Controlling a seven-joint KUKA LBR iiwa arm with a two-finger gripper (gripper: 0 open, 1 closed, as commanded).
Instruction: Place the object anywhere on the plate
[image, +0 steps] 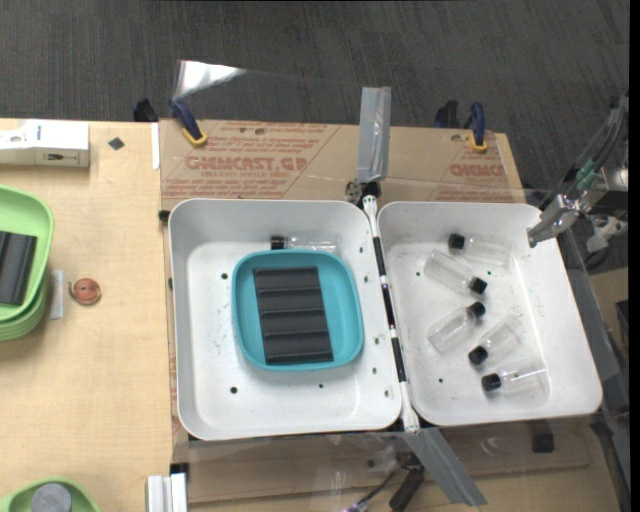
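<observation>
1. Dark carpet backs a wooden tabletop (110, 400) carrying two white bins.
2. A teal plate (345, 300) with a dark ribbed insert sits mid left bin (200, 380).
3. Five clear vials (455, 327) with black caps lie scattered across the right bin (560, 390).
4. Over that bin's far right corner hangs the end effector (545, 228); its opening can't be told.

A flat brown cardboard sheet (300, 160) lying behind the two white bins carries red printed lettering. The largest word appears to read "GEMCAST", repeated partly at its right end; the smaller lines are too blurred to read.
</observation>
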